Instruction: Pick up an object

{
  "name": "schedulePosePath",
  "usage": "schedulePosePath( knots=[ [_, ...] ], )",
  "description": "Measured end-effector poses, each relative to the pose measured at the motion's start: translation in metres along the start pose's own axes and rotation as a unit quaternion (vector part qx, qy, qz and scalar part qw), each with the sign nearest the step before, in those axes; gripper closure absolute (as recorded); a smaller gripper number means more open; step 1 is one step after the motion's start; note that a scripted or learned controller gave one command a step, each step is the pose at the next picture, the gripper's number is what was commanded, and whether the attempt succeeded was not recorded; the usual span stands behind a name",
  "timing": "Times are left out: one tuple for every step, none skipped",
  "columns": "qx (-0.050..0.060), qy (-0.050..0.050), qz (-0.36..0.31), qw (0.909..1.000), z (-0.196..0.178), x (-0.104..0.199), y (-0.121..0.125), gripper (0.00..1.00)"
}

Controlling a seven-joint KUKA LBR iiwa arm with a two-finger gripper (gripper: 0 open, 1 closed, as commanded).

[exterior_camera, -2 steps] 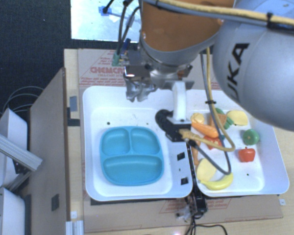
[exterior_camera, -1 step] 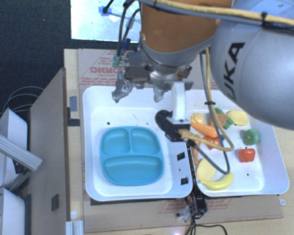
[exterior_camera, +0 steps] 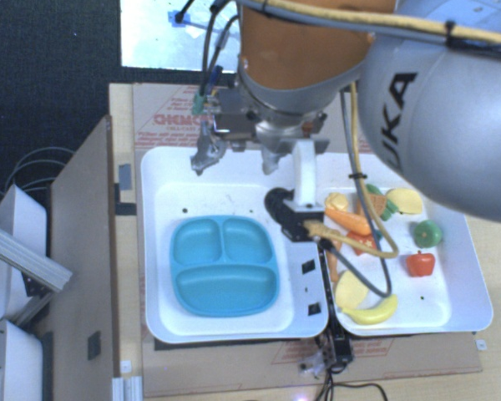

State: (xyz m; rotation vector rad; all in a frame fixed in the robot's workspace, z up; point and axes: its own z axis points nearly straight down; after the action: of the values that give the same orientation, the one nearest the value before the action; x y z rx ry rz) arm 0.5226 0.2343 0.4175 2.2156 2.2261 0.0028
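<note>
Camera view: the hand (exterior_camera: 236, 160) hangs over the far edge of the left bin (exterior_camera: 154, 249), just beyond the blue divided plate (exterior_camera: 225, 266). Its fingers (exterior_camera: 202, 159) stand apart with nothing between them, so there is no grip yet. The arm's bulk covers the far edge of both bins.

The pickable things lie in the right bin (exterior_camera: 472, 295):
- An orange carrot (exterior_camera: 347, 219) sits near the far-left corner, crowded by other small pieces.
- A yellow lemon-like piece (exterior_camera: 405, 200) lies at the far edge.
- A green round piece (exterior_camera: 427, 233) lies toward the right edge, with a red tomato-like toy (exterior_camera: 420, 264) just beside it on the near side.
- A banana (exterior_camera: 374, 311) lies along the near edge.

I judge the step in hand to be target choice and approach, with nothing done so far. The plate looks too flat and wide for these fingers, so I would skip it.

The red toy seems the cleanest pick. It is compact and has bare bin floor on its near side. To do it well:
- Carry the hand across to the right bin.
- Centre it over the toy before descending.
- Keep the fingers wide on the way down.
- Turn the wrist so neither finger lands on the green piece.
- Close only once both fingers bracket the toy.

The banana lies close to the rim, and the wall may block a finger. In the carrot cluster I risk pinching two pieces or nudging them all aside.
</note>
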Motion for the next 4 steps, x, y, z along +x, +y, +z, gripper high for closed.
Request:
schedulePosePath(
  knots=[
    [0.0, 0.0, 0.0, 1.0, 0.0, 0.0, 0.0, 0.0],
    [0.0, 0.0, 0.0, 1.0, 0.0, 0.0, 0.0, 0.0],
    [0.009, -0.003, 0.002, 1.0, 0.158, 0.0, -0.04, 0.0],
    [-0.008, 0.004, 0.001, 1.0, 0.313, 0.003, -0.015, 0.0]
  ],
)
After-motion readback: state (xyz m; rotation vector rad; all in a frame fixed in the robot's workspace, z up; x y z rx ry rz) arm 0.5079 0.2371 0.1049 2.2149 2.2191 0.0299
